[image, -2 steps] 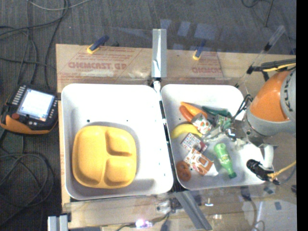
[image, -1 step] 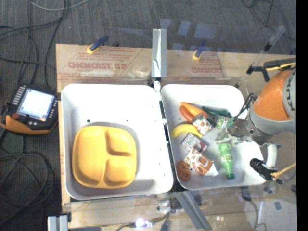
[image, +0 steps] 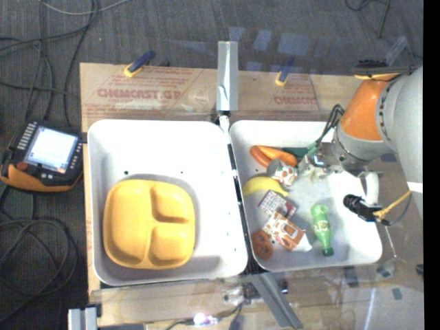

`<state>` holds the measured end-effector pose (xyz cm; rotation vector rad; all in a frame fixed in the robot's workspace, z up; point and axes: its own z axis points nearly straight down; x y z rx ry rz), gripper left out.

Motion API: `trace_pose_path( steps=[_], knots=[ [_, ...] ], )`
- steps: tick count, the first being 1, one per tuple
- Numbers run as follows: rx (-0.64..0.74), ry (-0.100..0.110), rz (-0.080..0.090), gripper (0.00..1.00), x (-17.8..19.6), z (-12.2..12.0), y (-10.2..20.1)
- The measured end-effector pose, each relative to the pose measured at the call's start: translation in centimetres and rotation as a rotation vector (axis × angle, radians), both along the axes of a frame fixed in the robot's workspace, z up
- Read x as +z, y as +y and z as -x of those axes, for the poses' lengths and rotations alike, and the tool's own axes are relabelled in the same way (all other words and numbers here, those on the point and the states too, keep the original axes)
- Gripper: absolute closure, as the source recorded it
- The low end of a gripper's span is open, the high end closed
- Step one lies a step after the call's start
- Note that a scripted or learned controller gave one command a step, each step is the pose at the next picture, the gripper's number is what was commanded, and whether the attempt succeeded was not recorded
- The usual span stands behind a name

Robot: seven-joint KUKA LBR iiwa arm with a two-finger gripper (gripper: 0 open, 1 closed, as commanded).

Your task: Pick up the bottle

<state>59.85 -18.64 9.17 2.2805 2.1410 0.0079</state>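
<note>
Step in hand: approach, no grasp yet. Bottle (image: 321, 229) is green, lying flat in the right bin (image: 357, 253), near its front edge, cap end toward the front, long axis roughly back-to-front with a slight tilt. Nothing touches it that I can make out; bare bin floor on its right side.

Gripper (image: 311, 162) sits over the back part of the right bin, near the carrot (image: 272, 156) and a small white toy (image: 287, 176), well apart from the bottle. Can't tell how its jaws stand: too small and cluttered against the arm.

Clutter left of the bottle: banana (image: 261, 185), a printed card (image: 272, 201), a red-and-white packet (image: 284, 231), a brown pretzel-like piece (image: 261, 243). Left bin (image: 96, 184) holds a yellow tray (image: 150, 223), not relevant.

Next move, my read: travel toward the bin's front edge, centre over the bottle's body, rotate the wrist so the closing line crosses the short axis, then descend. Risk: round body may roll, and the packet is close on the left.
</note>
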Motion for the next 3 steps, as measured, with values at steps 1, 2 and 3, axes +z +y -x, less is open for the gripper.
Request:
trace_pose_path(
  steps=[1,2,3],
  knots=[
    [0.001,0.005,-0.001,0.00,-0.3,0.1,0.1],
    [-0.046,-0.001,-0.011,0.00,0.0,6.0,-0.8],
    [-0.006,-0.010,-0.013,0.00,0.2,10.4,-1.2]
  ],
)
